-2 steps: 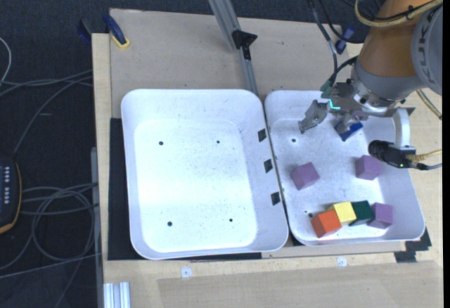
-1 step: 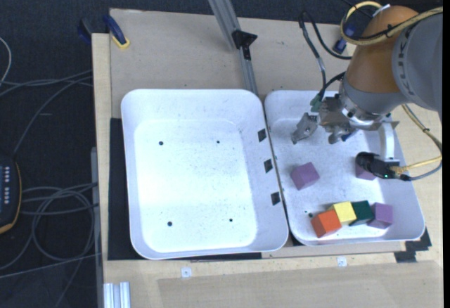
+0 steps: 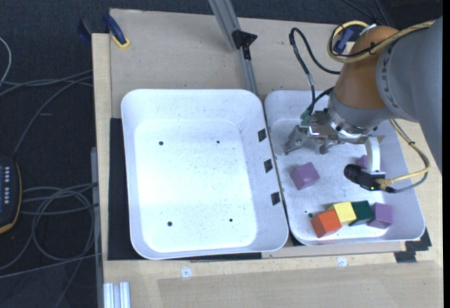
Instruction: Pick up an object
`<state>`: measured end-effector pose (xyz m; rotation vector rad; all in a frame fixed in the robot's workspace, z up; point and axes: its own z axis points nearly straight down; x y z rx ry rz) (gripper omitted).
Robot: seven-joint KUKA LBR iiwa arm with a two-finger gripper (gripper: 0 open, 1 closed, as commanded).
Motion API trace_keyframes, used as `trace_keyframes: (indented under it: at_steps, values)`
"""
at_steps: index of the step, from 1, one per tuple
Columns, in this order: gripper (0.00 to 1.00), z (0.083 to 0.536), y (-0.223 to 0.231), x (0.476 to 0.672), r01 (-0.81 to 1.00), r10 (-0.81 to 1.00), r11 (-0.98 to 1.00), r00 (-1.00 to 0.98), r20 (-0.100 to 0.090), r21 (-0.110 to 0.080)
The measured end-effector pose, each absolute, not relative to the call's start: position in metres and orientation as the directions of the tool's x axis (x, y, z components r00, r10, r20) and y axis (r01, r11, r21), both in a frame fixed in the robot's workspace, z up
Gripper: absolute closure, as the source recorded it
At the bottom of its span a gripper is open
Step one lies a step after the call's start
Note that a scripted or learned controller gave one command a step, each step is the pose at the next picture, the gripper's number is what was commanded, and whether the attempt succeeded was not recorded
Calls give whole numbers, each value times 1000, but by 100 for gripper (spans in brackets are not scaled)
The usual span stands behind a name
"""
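Note:
My gripper [image 3: 306, 145] hangs over the upper middle of the right bin [image 3: 408, 180], open, with nothing between its fingers. A purple cube [image 3: 304, 175] lies on the bin floor just below it, apart from the fingertips. Along the bin's front edge sits a row of blocks: orange [image 3: 325, 223], yellow [image 3: 344, 212], green [image 3: 363, 211] and a smaller purple one [image 3: 383, 215]. A bit of another purple piece [image 3: 361, 160] peeks out beside the wrist's white bracket.
The left bin [image 3: 140, 159] stands beside the right one, their walls touching. A metal pole [image 3: 221, 4] slants over the bench behind the bins. The grey arm with its orange band [image 3: 365, 81] and cables covers the right bin's far right corner.

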<state>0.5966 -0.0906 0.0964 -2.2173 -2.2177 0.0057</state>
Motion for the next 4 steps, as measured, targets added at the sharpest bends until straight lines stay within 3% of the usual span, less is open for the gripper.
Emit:
trace_keyframes:
  at_steps: [1,2,4]
  values:
    - [100,111,-90,599,1000,1000,1,-1,2,2]
    - [100,172,-86,608,1000,1000,2,-2,0,8]
    - [100,284,-78,605,1000,1000,2,-2,-1,9]
